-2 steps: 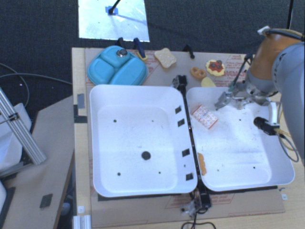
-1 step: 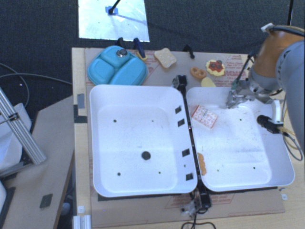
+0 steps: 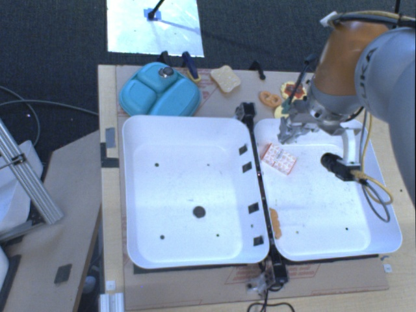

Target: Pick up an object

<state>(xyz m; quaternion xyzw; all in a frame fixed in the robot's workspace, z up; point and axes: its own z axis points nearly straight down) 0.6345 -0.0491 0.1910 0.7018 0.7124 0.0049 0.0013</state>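
The red-and-white packet (image 3: pixel 279 159) lies flat in the right bin (image 3: pixel 338 239), just below the hand (image 3: pixel 288 134). I can't tell how the hand is set; the wrist hides it. Lying so flat, the packet could slide away. An orange bit (image 3: pixel 275 222) sits well below.

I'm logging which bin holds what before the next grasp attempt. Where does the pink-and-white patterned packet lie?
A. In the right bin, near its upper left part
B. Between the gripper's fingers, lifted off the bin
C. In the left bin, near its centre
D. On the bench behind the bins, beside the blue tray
A: the pink-and-white packet lies flat on the floor of the right bin, just below the gripper.
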